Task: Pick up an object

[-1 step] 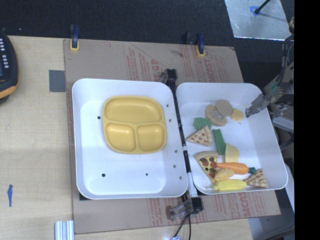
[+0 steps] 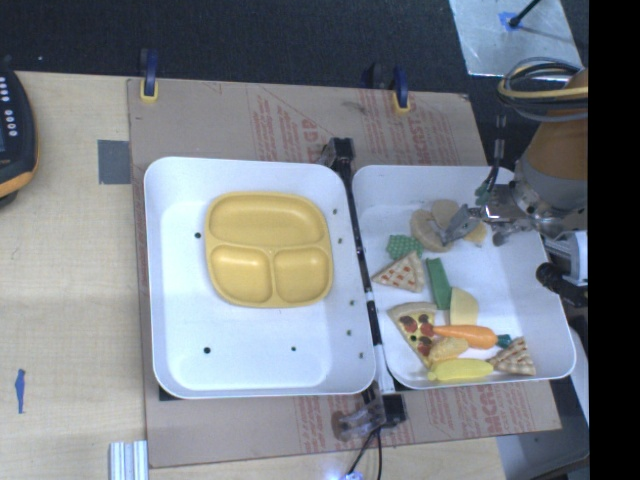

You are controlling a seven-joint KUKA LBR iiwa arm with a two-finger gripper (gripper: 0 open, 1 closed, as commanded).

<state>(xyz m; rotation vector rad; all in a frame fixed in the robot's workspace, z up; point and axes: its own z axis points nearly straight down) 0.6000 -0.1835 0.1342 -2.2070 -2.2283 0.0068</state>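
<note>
The grey arm [image 2: 555, 153] reached in from the right, its orange band above the wrist, and its gripper [image 2: 480, 223] hung low over the far part of the right bin [image 2: 530, 268]. The two fingers [image 2: 458, 226] stood spread apart, with a small yellowish piece [image 2: 478, 234] between them, though whether they touched it could not be told. Just left of the fingertips lay a tan, cookie-like toy [image 2: 432, 226], and near it a small green piece [image 2: 403, 245]. Toward the middle of that bin lay a pizza wedge [image 2: 400, 273], a green stick [image 2: 438, 283] and a pale yellow slice [image 2: 463, 303]. At the near side sat a larger pizza slice [image 2: 418, 328], an orange carrot [image 2: 465, 335], a yellow banana-like toy [image 2: 460, 370] and another small wedge [image 2: 515, 358], crowded close together. The left bin [image 2: 180, 358] held a yellow divided plate [image 2: 268, 246], set toward its far half. Both bins rested on a brown cardboard sheet [image 2: 250, 118] clamped to the bench.
</note>
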